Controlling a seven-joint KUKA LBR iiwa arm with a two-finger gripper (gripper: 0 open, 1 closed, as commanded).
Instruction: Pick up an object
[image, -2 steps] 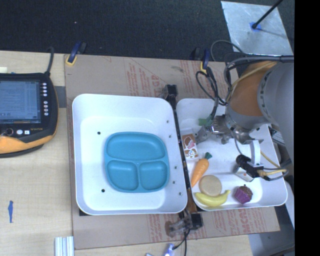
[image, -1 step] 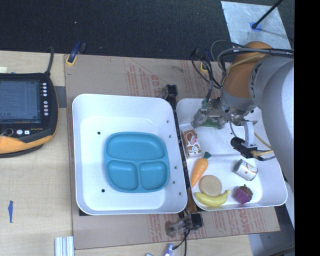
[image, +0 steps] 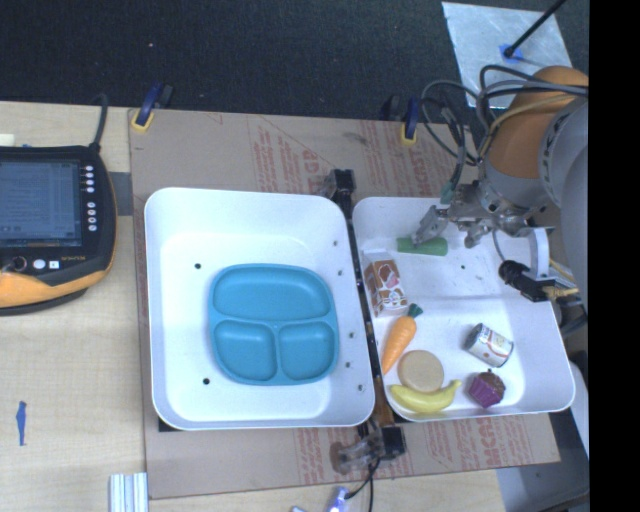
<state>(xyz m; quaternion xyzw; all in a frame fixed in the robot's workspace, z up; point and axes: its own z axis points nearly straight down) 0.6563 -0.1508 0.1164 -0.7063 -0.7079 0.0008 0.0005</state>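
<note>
The right bin (image: 530, 300) holds several toy foods: a brown snack box (image: 385, 285), a carrot (image: 399, 341), a round tan cookie (image: 421, 370), a banana (image: 424, 398), a purple piece (image: 486, 389) and a small tin can (image: 489, 345). A green flat block (image: 421, 244) lies at the bin's far left part. My gripper (image: 437, 225) hangs low at the back of this bin, right over the green block, its fingers pointing left. Whether the block is between the fingers is hidden.
The left bin (image: 180, 300) holds a blue divided plate (image: 272, 322). A teach pendant (image: 50, 225) lies on the bench at far left. Cables loop above the arm's wrist (image: 500, 150). Clamps sit between the bins at back (image: 343, 185) and front (image: 370, 450).
</note>
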